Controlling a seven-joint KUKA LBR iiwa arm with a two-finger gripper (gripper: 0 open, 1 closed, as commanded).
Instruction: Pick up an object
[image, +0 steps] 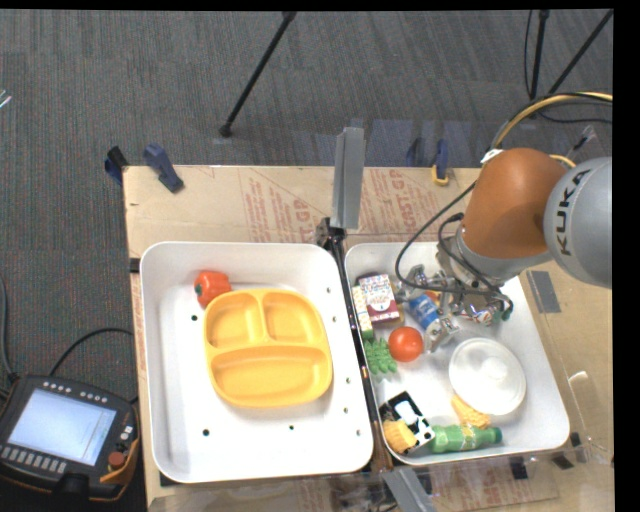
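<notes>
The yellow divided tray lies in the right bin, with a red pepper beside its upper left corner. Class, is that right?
Not quite. The camera view shows the yellow divided tray in the left bin, not the right one. The red pepper does sit beside its upper left corner.

Robotics lab, teach pendant (62, 432) on carpet, clamped bench (240, 205)

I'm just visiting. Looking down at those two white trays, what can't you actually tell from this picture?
- Gripper: the arm's orange wrist covers it from above, so open or shut is unclear.
- Blue item beside it: partly behind cables, too small to name.
- Red pepper: its lower side sits behind the yellow plate rim.
- Green bottle: its label is too small to read.
- Box: print is blurred.
</notes>
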